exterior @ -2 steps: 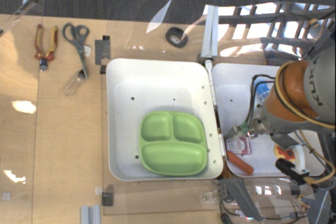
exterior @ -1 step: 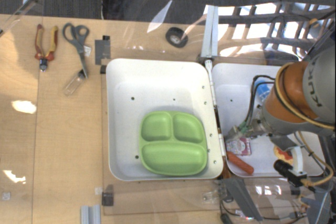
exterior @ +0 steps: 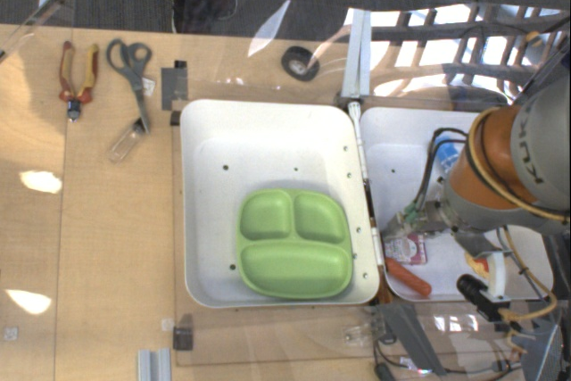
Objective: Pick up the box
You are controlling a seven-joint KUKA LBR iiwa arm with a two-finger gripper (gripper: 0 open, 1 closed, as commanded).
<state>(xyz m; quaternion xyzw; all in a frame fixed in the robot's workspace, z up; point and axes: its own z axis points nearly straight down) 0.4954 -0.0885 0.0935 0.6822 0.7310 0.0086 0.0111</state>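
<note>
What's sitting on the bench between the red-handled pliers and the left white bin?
In the camera view, grey-handled scissors lie between the pliers and the left bin, with a small dark block just beside the bin's top-left corner.

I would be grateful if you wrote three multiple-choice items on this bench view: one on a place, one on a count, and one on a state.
1. Where does the green tray lie?
A. In the left bin
B. In the right bin
C. On the wooden bench top

2. How many compartments does the green tray have?
A. Two
B. Three
C. Five

3. How is the arm placed?
A. Reaching over the right bin
B. Reaching over the left bin
C. Parked over the scissors

Answers:
1. A, since the tray sits toward the near side of the left bin.
2. B, since two small compartments lie behind one long one.
3. A, since the grey arm with its orange band hangs over the right bin, far from the scissors on the bench top.
</note>
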